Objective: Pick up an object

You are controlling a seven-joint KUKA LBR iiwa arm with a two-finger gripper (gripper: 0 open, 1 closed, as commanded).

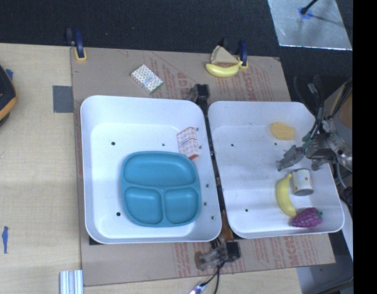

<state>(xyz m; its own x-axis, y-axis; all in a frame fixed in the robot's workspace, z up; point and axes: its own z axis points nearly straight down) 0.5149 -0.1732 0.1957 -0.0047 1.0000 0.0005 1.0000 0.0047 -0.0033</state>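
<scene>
Nothing has been lifted yet, as far as the view shows. The pincer [297, 158] sits low inside the right bin [250, 225], near its right wall, with its dark fingers spread apart and pointing left; nothing lies between them, so it is open and empty. The whole pick is left to do: close on a thing, then raise it clear of the bin.

Taking the pincer as the landmark, the nearest thing is a small grey cylinder [301, 181] just below it, close to or touching it; I cannot tell which. The banana [284, 196] lies just below and a little left of the pincer, beside the cylinder. It is my guess for the target, though the cylinder is as likely. Its long axis runs nearly up and down the view, bowed slightly, with one tip toward the pincer and the other toward the purple grapes [306, 218], which lie further below. A yellow lump [282, 130] rests above and left of the pincer, apart from it.

Well to the left of the pincer, the left bin [90, 164] holds a blue tray [160, 187] and a small red-and-white packet [188, 143]. These look out of play for this try.
</scene>
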